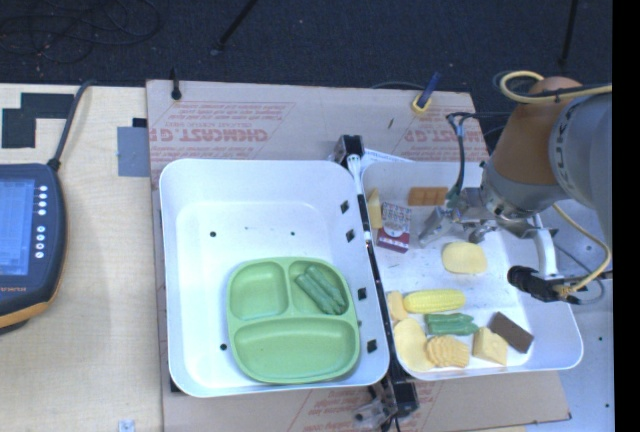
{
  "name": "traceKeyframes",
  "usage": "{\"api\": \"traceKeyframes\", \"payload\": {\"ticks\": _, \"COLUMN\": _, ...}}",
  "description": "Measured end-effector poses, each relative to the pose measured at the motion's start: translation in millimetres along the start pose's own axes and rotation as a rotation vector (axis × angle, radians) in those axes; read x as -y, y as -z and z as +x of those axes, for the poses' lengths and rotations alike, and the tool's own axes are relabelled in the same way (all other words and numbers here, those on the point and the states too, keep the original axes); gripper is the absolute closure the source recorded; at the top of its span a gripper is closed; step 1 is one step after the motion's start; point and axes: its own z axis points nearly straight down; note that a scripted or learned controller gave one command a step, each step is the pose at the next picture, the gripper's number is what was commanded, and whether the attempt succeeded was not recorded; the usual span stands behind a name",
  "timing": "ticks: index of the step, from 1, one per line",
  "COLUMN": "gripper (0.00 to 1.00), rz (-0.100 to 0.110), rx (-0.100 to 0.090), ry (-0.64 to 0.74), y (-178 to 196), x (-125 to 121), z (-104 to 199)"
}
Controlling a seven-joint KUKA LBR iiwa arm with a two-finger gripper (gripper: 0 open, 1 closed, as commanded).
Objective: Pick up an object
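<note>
My gripper (456, 226) hangs over the back part of the right bin (560, 345), under the grey arm with its orange band. Its two metal fingers (431, 224) stand spread apart, open, and I see nothing between them. Just below and to the right of the fingertips lies a pale yellow round fruit (465, 259). Behind the gripper lies an orange block (427, 196), and to its left a red and white packet (395, 226). How high the fingertips are above the bin floor is unclear.
Along the front of the right bin lie a corn cob (433, 300), a green pod (450, 323), a crinkled chip (448, 352), a cheese wedge (489, 346) and a brown block (511, 331). The left bin (200, 210) holds a green divided plate (290, 345) with a green pod (320, 288).
</note>
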Motion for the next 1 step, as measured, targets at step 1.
{"api": "traceKeyframes", "payload": {"ticks": 1, "gripper": 0.00, "rz": -0.005, "rx": 0.002, "ry": -0.001, "y": 0.6, "x": -34.1, "z": -4.5}}
